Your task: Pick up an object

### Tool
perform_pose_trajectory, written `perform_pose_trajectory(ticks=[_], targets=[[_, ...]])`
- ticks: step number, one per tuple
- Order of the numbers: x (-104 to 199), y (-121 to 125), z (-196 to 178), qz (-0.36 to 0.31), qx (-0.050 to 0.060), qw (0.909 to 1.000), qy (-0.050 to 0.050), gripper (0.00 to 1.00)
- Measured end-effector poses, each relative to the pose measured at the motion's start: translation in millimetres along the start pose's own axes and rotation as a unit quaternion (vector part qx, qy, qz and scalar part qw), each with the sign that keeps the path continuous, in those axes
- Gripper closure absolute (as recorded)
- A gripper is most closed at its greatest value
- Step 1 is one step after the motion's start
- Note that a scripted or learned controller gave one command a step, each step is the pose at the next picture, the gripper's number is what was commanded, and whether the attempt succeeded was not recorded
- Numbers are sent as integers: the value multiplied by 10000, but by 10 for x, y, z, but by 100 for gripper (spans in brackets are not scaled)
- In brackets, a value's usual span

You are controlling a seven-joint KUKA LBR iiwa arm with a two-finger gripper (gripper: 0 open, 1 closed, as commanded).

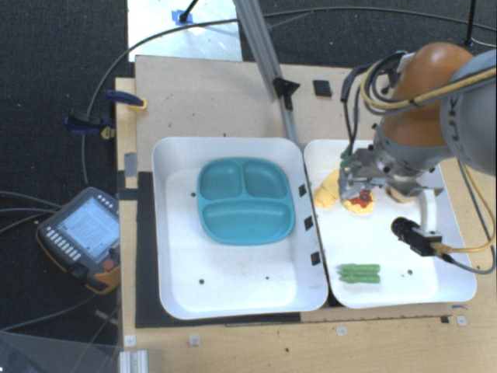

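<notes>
End effector point(359, 183) low in the right bin point(446, 286), at its upper left part, directly over a small cluster of food pieces; whether apart, together or clamped on anything, cannot tell, the metal tip merging with what lies beneath. Right under and touching the tip in this view, a red-and-white piece point(360, 201); just to its left, a yellow piece point(328, 190), near the bin's left wall; just to its right, half hidden under the wrist, a pale beige piece point(399, 194). Nothing plainly lifted clear of the bin floor.

Well apart from the tip, toward the near edge of the same bin, a green bean-like piece point(358, 273), long axis running left to right, lying flat and alone; probably the easiest to isolate, yet the farthest from the tip. Likeliest target, judged from position: the red-and-white piece straight below, so the coming move turns on a short vertical drop or closure, not on sideways travel; risk of nudging the yellow neighbour, given how close it sits.

Count: four loose pieces in the right bin, one each of red-and-white, yellow, beige, green; one teal divided plate point(245, 203) with three compartments in the left bin point(175, 278); two bins side by side on the table point(202, 99); one arm point(435, 92), entering from the right.
</notes>
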State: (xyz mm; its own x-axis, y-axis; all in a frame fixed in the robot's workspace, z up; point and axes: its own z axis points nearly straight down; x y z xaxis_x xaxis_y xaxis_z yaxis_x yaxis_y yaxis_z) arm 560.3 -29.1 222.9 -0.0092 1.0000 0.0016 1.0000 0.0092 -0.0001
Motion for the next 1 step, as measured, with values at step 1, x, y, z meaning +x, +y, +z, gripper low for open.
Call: perform_pose_trajectory(ticks=[1], targets=[[606, -147, 26, -4, 1, 10000, 0, 100]])
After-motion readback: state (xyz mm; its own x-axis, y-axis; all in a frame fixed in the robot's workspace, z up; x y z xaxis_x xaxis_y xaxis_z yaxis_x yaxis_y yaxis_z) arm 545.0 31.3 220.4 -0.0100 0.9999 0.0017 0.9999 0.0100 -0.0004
